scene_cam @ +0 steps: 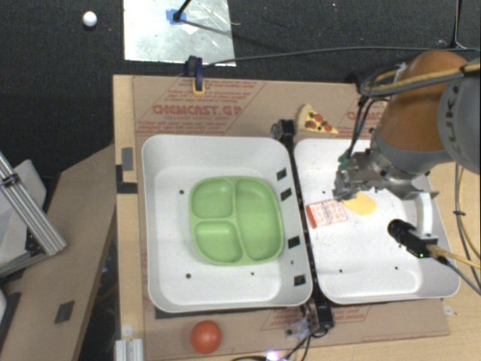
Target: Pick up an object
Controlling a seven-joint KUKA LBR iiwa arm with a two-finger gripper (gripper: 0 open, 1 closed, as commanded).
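In the right bin (376, 277) a small red and white carton (326, 214) lies near the left wall. A flat yellow piece (363, 204) sits just to its right. My gripper (347, 188) hangs low over the gap between these two, close above the yellow piece's left edge. The arm's grey and orange wrist (417, 119) hides the back right part of the bin. I see nothing lifted off the bin floor.
A green divided plate (235, 219) lies in the middle of the left bin (169, 277). A toy pizza slice (316, 119) rests on the board behind the right bin. An orange-red ball (205, 336) sits in front of the left bin.
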